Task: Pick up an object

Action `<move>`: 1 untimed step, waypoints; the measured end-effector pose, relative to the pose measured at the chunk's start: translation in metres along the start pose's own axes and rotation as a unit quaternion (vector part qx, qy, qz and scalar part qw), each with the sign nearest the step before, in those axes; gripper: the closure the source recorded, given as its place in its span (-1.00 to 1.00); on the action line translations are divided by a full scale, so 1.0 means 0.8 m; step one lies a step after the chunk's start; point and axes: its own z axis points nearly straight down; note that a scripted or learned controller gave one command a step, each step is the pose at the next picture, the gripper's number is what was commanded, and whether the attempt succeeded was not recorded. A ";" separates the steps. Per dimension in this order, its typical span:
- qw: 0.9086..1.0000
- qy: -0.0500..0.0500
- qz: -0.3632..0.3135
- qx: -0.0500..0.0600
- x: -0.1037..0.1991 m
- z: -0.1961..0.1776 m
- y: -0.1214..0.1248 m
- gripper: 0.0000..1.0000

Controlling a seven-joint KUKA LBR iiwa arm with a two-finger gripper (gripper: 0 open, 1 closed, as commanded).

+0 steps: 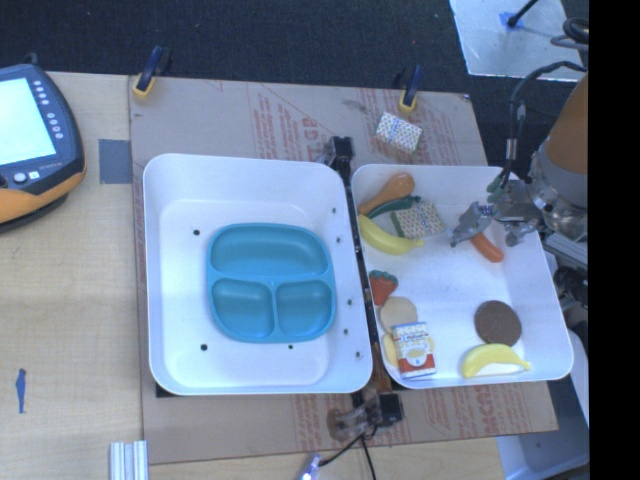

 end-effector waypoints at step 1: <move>1.000 -0.003 -0.001 -0.006 -0.047 0.147 0.063 -1.00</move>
